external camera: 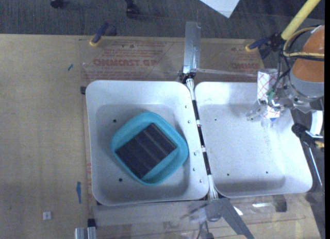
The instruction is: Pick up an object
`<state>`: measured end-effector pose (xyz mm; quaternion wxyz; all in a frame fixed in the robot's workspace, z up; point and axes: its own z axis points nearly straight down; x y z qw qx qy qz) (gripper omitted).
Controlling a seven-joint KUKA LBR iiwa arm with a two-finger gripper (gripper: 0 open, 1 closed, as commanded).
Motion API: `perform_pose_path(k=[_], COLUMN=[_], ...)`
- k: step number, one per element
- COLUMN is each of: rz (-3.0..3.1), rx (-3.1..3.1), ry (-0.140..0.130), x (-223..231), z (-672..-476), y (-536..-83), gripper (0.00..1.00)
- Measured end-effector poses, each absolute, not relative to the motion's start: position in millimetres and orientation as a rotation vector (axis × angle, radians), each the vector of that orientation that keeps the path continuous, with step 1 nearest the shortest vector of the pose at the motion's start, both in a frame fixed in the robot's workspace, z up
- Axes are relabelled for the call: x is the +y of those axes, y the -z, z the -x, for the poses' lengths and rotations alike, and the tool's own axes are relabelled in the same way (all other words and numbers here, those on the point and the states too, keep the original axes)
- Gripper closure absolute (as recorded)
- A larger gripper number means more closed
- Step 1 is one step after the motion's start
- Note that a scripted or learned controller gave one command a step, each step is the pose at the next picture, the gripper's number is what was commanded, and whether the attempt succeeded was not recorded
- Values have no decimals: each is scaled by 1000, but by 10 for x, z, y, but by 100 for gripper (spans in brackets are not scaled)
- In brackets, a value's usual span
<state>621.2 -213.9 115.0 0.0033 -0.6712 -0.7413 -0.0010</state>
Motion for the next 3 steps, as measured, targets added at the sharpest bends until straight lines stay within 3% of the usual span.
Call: perform_pose_path(k=[1, 2, 3], rz=[1831, 1829, 1990], rx=[-2525, -2523, -2429], ry=[-11, -14, -1], x=[-2086, -2087, -1095], z=[-6635, -6629, -6550], y=[-905, -1006, -1696], gripper=[0, 100, 100])
